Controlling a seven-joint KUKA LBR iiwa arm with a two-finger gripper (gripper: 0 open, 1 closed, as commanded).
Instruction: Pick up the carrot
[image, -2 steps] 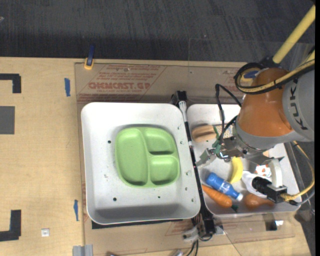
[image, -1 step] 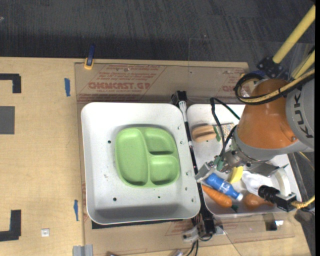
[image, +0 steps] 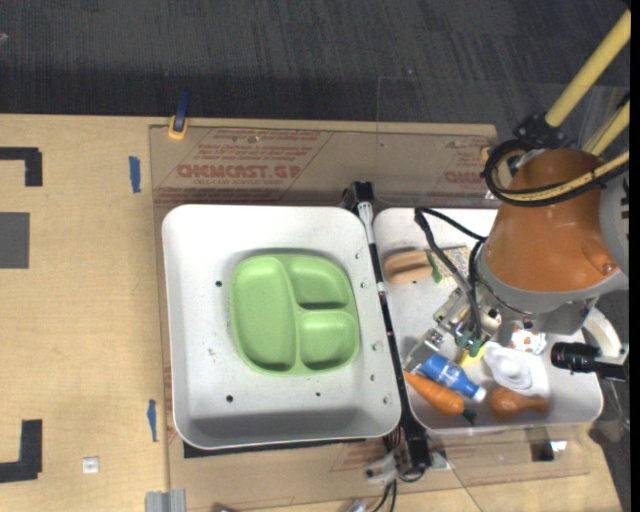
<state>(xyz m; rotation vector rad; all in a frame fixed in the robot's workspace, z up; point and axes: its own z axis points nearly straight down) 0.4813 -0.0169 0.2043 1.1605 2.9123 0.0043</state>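
Observation:
The carrot (image: 436, 394) is a short orange piece lying near the front left corner of the right bin (image: 590, 405). A blue tube (image: 450, 377) lies right behind it and touches it. My gripper (image: 461, 329) hangs low over the middle of the right bin, under the orange band of the arm (image: 545, 225). It is a little behind and to the right of the carrot, apart from it. The arm's bulk hides much of the bin's right half.
In the right bin there are also a hot dog bun (image: 405, 263) at the back left, a white object (image: 514, 371) and a brown-orange object (image: 516, 403) at the front. The left bin (image: 190, 300) holds a green divided plate (image: 262, 310). Black cables (image: 440, 225) loop near the bun.

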